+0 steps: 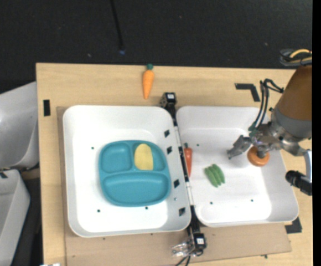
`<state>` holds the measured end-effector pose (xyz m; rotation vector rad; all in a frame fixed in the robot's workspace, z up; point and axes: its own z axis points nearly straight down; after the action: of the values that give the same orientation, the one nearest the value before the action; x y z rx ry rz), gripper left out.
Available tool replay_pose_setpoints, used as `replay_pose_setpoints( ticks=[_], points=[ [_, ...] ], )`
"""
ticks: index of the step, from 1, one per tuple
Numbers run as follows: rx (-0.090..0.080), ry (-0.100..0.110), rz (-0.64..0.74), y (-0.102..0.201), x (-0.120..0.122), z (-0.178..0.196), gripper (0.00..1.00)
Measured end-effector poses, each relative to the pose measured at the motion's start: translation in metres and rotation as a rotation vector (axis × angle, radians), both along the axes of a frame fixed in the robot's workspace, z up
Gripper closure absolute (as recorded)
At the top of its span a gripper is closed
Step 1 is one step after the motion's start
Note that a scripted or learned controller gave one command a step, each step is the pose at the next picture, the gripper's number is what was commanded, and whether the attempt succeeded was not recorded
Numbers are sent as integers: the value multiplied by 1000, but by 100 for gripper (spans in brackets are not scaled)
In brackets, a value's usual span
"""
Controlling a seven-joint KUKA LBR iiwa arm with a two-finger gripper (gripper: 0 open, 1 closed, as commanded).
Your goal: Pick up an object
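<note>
My gripper (248, 147) hangs low over the right part of the right bin (232, 212). A small round orange object (258, 159) lies right under it, partly covered by the wrist; I cannot tell whether they touch. A green ribbed vegetable (215, 175) lies on the bin floor, left of and below the gripper. A thin red-orange piece (188, 160) rests against the right bin's left wall.
The left bin (83, 204) holds a blue divided plate (122, 187) with a yellow piece (144, 157) in its upper right section. A toy carrot (148, 82) lies on the wooden bench behind the bins. Black clips sit along the seam between the bins.
</note>
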<state>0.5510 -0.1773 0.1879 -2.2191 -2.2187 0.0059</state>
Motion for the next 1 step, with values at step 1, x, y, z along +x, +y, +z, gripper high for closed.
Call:
replay_pose_setpoints(
  ticks=[1],
  points=[
    [0, -1, 0, -3, -11, -51, 0]
  ],
)
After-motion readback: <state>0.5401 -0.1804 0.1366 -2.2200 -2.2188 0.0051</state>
